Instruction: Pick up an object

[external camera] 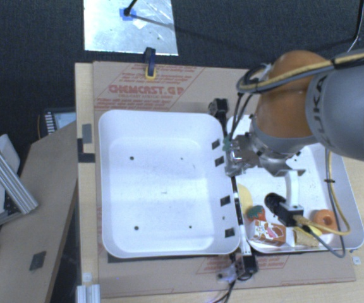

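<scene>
Several items lie in one bin [357,229]: a red packet [268,231], perhaps an orange fruit [324,219]. The gripper [265,164] hangs above them; whether it is spread or closed I cannot tell.

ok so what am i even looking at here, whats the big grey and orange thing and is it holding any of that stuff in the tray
That big grey and orange thing is a robot arm, reaching in from the right. The picture comes from one camera fixed above the bench, looking down at a slant. On the bench sit two shallow white bins side by side, the left bin and the right bin. The arm's gripper hangs by the wall where the bins meet. In the right bin's near corner lie a few small things: a red and white packet, a yellow piece and a small orange round thing. From this angle I can't tell whether the gripper holds anything.
</scene>
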{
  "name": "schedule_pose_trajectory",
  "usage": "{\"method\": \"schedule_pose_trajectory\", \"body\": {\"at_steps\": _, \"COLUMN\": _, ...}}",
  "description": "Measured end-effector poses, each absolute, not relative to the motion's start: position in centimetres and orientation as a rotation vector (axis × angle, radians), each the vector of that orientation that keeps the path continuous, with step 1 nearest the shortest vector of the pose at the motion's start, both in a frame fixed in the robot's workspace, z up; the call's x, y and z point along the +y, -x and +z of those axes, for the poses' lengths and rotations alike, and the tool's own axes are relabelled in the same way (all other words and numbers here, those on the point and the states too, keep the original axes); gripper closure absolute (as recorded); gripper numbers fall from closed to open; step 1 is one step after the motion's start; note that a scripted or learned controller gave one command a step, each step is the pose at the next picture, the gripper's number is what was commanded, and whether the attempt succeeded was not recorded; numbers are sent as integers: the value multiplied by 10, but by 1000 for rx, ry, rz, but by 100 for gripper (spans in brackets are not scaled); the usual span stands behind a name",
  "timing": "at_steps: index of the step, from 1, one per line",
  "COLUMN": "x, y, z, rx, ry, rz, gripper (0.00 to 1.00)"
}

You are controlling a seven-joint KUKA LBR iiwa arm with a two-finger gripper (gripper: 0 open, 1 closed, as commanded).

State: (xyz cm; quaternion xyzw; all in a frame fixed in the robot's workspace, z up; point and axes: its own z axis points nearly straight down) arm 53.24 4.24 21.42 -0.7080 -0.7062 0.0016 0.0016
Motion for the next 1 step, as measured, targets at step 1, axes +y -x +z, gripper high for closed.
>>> {"method": "schedule_pose_trajectory", "body": {"at_steps": 1, "x": 123, "y": -576, "z": 285, "rx": -2238, "ry": 2212, "rz": -16, "gripper": 100}}
